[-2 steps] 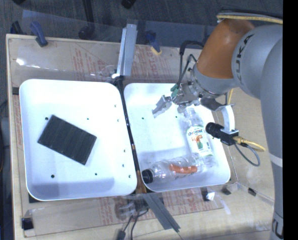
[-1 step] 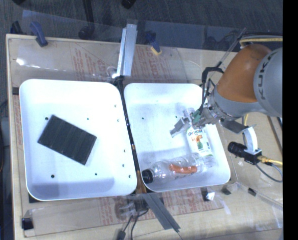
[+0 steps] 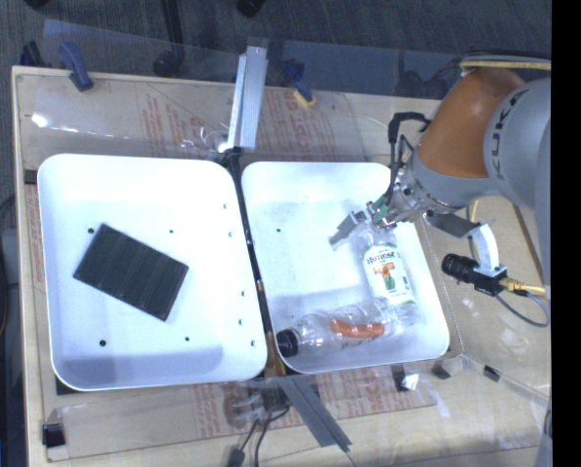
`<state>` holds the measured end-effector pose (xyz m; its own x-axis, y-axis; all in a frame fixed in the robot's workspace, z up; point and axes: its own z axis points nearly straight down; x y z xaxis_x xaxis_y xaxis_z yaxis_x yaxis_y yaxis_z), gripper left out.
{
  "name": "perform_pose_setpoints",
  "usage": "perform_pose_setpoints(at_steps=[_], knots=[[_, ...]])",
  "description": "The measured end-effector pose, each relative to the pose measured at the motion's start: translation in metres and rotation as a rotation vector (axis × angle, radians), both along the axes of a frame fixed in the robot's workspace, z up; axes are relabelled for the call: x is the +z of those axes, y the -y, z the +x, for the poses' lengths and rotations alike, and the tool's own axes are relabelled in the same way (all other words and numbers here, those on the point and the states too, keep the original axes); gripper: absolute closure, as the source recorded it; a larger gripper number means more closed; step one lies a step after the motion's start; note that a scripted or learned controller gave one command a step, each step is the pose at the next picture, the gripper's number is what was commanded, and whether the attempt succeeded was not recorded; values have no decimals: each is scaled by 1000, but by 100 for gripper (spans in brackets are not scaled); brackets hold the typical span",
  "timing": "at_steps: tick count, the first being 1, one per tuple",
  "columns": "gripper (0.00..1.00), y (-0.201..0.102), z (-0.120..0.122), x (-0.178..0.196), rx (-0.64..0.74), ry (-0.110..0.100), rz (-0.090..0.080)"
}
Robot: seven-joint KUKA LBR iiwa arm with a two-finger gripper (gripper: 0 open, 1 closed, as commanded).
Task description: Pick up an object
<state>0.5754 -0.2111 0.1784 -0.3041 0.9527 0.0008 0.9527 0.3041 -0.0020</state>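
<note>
On the tabletop, the left bin carries a dark flat rectangular pad, lying tilted near that bin's left wall. In the right bin, a clear plastic bottle with a dark cap and something orange inside lies along the near wall, and a white bottle with a green and orange label lies beside the right wall, its top end toward the pincer. The pincer hangs low over the right bin's far right part, just above the white bottle's top; its grey tips blur into the white floor, so I cannot tell whether they are apart or together.
</note>
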Motion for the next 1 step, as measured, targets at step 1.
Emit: perform_pose_setpoints(at_steps=[1], knots=[[0, 0, 8, -11, 29, 2, -1]])
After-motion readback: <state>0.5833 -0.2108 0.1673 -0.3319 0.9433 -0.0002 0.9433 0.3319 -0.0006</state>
